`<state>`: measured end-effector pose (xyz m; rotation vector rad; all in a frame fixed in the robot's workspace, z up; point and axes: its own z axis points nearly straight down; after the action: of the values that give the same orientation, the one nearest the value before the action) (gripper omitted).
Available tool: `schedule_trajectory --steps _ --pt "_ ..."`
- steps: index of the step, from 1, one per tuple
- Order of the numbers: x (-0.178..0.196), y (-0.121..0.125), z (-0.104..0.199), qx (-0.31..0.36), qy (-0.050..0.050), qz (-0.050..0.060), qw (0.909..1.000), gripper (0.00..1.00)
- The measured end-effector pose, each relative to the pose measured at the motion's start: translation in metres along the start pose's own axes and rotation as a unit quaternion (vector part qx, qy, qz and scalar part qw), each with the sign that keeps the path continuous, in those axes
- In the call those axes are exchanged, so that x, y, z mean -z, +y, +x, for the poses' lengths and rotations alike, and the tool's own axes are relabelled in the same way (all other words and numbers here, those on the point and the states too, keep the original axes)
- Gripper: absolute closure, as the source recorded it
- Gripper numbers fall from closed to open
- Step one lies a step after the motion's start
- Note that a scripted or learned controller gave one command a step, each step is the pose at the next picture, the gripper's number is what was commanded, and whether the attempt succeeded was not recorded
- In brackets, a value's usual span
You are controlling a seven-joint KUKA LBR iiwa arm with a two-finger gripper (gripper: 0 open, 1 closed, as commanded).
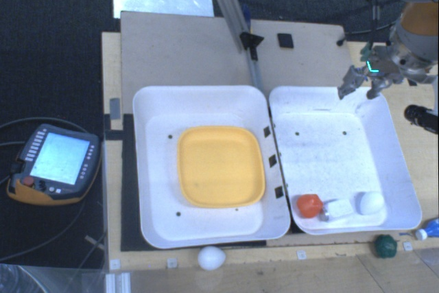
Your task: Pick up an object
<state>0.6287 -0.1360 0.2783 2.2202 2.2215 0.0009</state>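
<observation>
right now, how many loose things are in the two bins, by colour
yellow: 1, the square plate in the left bin
orange-red: 1, the small object in the right bin
white: 2, the egg-like ball and the small piece beside it
total: 4

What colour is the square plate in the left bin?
Yellow: the square plastic plate shows plainly in the camera view, lying in the left white bin.

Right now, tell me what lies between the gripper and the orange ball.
In the camera view, bare white bin floor separates the gripper from the orange ball.
</observation>
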Motion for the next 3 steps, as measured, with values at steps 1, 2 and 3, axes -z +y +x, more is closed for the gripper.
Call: schedule_trajectory --steps 1,2,3 --pt "0.000 0.000 0.000 0.000 0.000 0.000 1.0000 0.00" --pt "-0.061 -0.005 0.000 0.000 0.000 0.002 1.0000 0.00" --pt "-0.116 0.001 0.008 0.000 0.000 0.002 1.0000 0.00"
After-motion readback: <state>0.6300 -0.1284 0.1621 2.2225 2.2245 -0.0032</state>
